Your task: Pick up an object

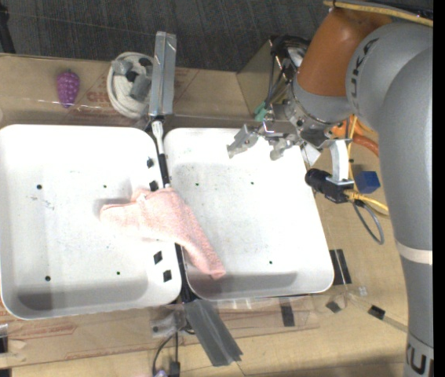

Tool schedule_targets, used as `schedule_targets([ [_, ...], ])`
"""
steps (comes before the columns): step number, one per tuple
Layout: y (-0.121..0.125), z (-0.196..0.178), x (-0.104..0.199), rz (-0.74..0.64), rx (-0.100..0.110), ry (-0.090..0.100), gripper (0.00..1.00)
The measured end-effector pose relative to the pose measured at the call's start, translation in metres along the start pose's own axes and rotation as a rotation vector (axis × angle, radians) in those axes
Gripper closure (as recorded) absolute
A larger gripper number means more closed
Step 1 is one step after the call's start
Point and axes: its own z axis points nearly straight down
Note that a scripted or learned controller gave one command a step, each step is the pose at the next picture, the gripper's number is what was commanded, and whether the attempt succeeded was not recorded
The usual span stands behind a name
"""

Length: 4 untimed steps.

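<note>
A pink cloth (167,225) lies draped over the divider between the two white bins, partly in the left bin (18,155) and partly in the right bin (285,226). My gripper (260,143) hangs over the far edge of the right bin, well up and to the right of the cloth. Its two fingers are spread apart, with nothing between them.
A purple object (67,87) and a white coiled item (130,83) rest on the bench behind the left bin. A grey bar (162,73) stands at the far end of the divider. Cables and a blue part (367,181) lie right of the right bin.
</note>
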Motion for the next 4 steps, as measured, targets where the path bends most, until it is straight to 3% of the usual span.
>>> schedule_targets([
  [1, 0.035, 0.057, 0.013, -0.161, 0.0, 0.0, 0.0],
  [2, -0.037, 0.074, 0.041, -0.228, -0.001, -0.001, 0.0],
  [3, -0.095, 0.041, 0.084, -0.047, 0.0, 0.0, 0.0],
  [4, -0.074, 0.141, 0.045, -0.037, -0.002, -0.001, 0.0],
])
